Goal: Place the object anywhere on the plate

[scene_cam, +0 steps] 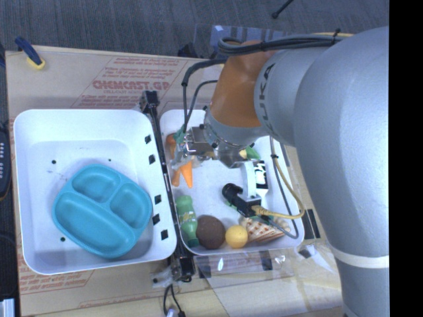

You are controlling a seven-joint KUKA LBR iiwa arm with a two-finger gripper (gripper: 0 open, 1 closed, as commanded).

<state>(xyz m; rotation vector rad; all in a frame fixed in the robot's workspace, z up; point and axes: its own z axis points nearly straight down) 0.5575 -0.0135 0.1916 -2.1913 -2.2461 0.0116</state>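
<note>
Two white bins point(33, 197); one blue plate point(102, 209); about six toy foods point(210, 232).

The left bin point(39, 144) sits well apart from the gripper point(190, 144), and the right bin point(213, 185) lies beneath it. Both rest on printed cardboard point(132, 78). Black clips point(151, 101) sit just beside the gripper, and a blue-and-yellow clamp point(30, 53) lies far off.

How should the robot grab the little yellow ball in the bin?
Probably from straight above, fingers closing across the middle of the yellow ball. It is round, so any width works, but the brown ball touches one side and the cone-shaped toy the other. Closing along the free direction, toward and away from the bin wall, looks safest.
</note>
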